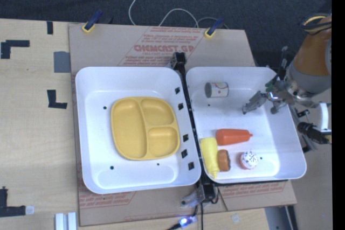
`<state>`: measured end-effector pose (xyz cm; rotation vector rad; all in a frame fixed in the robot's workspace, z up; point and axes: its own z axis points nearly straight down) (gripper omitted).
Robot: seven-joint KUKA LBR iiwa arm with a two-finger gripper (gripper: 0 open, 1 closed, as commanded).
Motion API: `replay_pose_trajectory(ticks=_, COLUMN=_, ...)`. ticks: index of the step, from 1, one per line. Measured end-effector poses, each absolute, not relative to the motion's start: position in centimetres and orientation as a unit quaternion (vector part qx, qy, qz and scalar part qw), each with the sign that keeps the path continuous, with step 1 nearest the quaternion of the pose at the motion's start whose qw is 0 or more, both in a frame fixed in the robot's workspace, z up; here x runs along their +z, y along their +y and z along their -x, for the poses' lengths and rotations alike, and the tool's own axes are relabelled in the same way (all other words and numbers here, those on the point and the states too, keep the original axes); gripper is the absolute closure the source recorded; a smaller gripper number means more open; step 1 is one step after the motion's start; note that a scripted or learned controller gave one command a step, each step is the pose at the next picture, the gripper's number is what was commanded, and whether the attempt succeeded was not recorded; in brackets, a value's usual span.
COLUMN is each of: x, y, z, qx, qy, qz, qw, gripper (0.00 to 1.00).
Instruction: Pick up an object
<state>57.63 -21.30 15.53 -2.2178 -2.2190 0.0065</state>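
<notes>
i'm looking down on both bins, and my arm (312, 62) comes in from the right, its wrist over the far right rim of the right bin (280, 116). the gripper (257, 104) points down and leftward into that bin, its tip over bare white floor near the middle right. i can make out one grey finger (251, 105) clearly, but the other is lost against the wrist hardware, so i cannot tell whether they stand apart or together. nothing sits between them that i can see.

the things worth picking all lie in the right bin. a small grey cylinder with a white label (216, 89) lies on its side toward the back, well left of the gripper. an orange carrot (233, 136) lies across the middle, nearer me than the gripper tip. along the left wall is a yellow bottle (209, 154), with a small brown piece (223, 159) touching it and a white speckled ball (248, 159) near the front. the left bin (86, 116) holds a yellow divided plate (144, 127).

i judge this to be the approach step: no object is chosen by contact yet. the carrot looks the nearest target. the next move calls for shifting the tip over it, turning the wrist so the fingers straddle its narrow width, and coming down without nudging it away.
</notes>
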Motion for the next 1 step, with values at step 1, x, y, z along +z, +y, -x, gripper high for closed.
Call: replay_pose_trajectory(ticks=1, x=9.42, y=-22.03, z=-57.35, qx=0.0024, qy=-0.707, qz=0.707, qw=0.003, gripper=0.0)
